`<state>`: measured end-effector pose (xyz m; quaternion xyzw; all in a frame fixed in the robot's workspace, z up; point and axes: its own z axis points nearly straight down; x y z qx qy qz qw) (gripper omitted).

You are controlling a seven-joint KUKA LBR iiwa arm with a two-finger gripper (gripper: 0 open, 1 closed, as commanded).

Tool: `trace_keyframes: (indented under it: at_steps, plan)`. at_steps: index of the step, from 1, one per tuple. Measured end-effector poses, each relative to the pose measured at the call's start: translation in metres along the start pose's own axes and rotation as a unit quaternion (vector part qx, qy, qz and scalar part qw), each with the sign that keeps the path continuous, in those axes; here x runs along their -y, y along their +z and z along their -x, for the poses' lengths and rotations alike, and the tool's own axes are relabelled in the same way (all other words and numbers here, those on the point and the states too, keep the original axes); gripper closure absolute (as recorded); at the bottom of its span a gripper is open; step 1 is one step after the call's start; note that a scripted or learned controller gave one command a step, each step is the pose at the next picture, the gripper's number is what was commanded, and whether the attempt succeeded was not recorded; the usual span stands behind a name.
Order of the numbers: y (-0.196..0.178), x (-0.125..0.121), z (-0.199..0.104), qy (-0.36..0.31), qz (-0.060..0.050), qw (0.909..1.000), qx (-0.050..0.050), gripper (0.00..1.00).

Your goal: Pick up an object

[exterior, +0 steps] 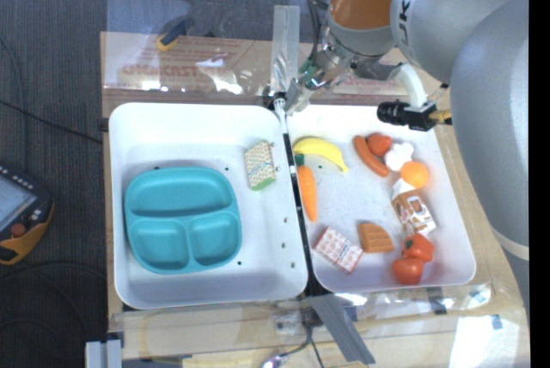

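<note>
- Plainly, in the camera view you have not picked anything up yet: the gripper [296, 93] hangs above the back rim where the two bins meet, with nothing between its fingers that you can make out.
- You cannot tell from this slant whether the tool is spread or pressed together; the wrist hides that end of it.
- Your candidates all lie in the bins. In the right bin [460, 220] you have a banana [320, 153], a carrot [307, 191] against the dividing wall, a hot dog [372, 154], an orange [414, 174], a small bottle [412, 211], a wrapped snack pack [337, 248], a brown cracker [375, 236] and red tomatoes [412, 258].
- In the left bin [146, 130] you have a teal divided tray [181, 217] and a small patterned box [259, 164] leaning near the divider.
- Judging by position, the banana and carrot lie nearest the tool; the whole descent, close and lift remain for you.
- As for writing, you can see part of the maker's lettering on the grey arm [430, 5], cut off by the joint. The bottle carries a label, and red print shows on the clear sheet [189, 65] behind the bins, but both are too small to read.
</note>
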<state>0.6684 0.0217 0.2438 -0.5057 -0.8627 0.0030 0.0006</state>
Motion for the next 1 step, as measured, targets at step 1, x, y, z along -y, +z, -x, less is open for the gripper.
trace_keyframes:
  at_steps: [1]
  plan:
    - [-0.0254, -0.0215, -0.0381, 0.058, 0.001, 0.9983, 0.000, 1.00]
